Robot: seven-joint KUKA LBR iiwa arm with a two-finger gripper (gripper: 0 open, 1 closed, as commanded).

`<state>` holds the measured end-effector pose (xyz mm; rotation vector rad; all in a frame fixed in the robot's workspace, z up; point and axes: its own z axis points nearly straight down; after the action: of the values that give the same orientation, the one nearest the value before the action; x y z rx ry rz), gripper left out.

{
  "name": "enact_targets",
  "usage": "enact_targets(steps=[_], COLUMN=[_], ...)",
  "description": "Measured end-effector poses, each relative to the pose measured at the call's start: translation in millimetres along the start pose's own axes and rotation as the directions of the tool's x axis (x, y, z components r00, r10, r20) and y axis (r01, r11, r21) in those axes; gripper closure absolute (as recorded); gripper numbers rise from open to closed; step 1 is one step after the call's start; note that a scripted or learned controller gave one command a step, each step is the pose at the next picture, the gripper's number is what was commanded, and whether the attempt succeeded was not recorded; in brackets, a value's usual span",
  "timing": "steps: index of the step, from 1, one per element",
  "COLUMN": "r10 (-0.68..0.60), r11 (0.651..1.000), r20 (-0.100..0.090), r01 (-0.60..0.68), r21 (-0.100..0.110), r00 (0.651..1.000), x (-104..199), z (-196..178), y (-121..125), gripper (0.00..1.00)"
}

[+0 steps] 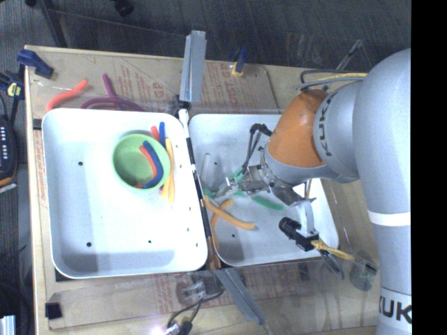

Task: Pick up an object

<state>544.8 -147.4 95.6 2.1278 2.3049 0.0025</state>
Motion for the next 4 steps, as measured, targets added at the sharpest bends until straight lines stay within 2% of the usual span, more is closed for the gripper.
enact_targets(steps=[1,2,3,4], r10=[-0.004,-0.297,-0.297,-0.221], r11=[1.000,0.955,0.955,0.975], r20=[0.003,-0.003,-0.002,0.002], r01=[0.004,0.297,0.297,0.221], r21=[0.003,0.004,0.004,0.005], r00=[1.000,0.955,0.955,0.975], x=[-1.7,-4.7,-4.6,17.0], z=[-9.2,-122.5,-122.4,-6.9], y=[-0.6,36.7,36.7,14.1], gripper=[1.00,1.00,0.00,0.00])
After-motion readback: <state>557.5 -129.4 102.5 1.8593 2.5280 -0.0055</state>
